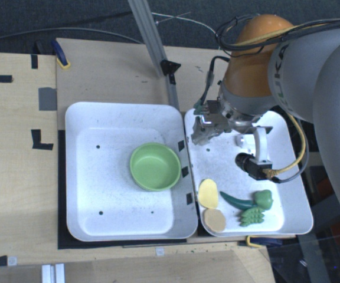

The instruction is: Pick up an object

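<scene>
My gripper (pixel 203 133) hangs over the upper left part of the right bin (pixel 220 164), close to the wall between the two bins. Nothing shows beneath it but bare bin floor. At the near end of that bin lie a yellow lemon-like piece (pixel 208 193), a tan round piece (pixel 214 220), a dark green chili (pixel 236 200), a green round vegetable (pixel 264 198) and a bumpy green piece (pixel 252 217). All of these sit well below the gripper in the view, apart from it. A green bowl (pixel 154 166) stands upright in the left bin (pixel 99 175).
A black cylinder (pixel 249 165) on a yellow cable hangs from the arm over the middle of the right bin. A grey slanted pole (pixel 152 34) with a black clamp stands behind the bins. The arm's bulk covers the right bin's far right corner.
</scene>
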Robot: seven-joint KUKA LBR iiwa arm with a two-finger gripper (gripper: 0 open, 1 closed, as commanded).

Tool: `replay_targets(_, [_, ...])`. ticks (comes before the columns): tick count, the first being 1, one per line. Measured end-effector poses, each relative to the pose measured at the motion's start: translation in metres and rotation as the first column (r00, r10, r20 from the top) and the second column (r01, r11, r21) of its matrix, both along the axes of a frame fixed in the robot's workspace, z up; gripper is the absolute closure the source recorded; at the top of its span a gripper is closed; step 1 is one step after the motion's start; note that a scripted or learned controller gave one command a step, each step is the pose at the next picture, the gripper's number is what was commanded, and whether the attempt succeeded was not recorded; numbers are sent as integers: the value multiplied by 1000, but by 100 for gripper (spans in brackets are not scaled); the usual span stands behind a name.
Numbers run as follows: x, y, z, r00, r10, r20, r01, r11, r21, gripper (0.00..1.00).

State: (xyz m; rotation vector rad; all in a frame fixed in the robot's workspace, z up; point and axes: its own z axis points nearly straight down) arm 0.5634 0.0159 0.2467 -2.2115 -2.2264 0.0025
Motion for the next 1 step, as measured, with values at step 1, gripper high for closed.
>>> replay_targets(1, [11,53,1,1000,0,2,0,1000,0,100])
